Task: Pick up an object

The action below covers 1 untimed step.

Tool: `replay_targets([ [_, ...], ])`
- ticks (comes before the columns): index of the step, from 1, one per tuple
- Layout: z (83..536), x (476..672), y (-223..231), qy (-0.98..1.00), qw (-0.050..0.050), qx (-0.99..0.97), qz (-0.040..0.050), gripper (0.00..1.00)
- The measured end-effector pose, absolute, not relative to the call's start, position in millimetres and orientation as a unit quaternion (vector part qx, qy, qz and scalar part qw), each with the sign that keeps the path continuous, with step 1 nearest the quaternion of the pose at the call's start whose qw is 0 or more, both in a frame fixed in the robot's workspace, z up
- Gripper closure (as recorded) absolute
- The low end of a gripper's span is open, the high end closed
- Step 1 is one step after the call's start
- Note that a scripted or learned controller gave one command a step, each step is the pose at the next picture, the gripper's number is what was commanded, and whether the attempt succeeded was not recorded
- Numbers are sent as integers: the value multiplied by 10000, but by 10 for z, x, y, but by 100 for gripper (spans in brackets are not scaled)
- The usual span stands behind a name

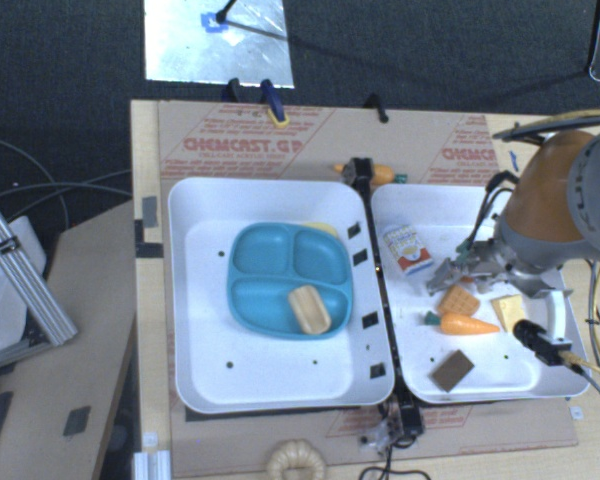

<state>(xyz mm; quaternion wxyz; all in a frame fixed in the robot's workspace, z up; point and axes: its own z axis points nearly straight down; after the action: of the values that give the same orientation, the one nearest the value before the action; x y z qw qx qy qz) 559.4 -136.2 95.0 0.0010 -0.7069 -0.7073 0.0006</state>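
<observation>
The gripper (pixel 448 276) is low in the right bin (pixel 420 368), just above the waffle piece (pixel 458 299) and near the carrot (pixel 468 323); I cannot tell its fingers' state, so it should probably descend straight and close slowly.

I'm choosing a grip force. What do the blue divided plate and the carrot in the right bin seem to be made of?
The blue divided plate looks like moulded plastic: one even colour, smooth, with soft rounded ridges between compartments. The carrot appears to be a toy, probably plastic or rubber: flat uniform orange, smooth surface. The view is too coarse to tell hard from soft.
</observation>
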Motion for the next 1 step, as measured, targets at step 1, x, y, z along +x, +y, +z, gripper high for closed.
replay_targets([
  [1,842,5600,-1359,-7073,0,-7069,0,0],
])
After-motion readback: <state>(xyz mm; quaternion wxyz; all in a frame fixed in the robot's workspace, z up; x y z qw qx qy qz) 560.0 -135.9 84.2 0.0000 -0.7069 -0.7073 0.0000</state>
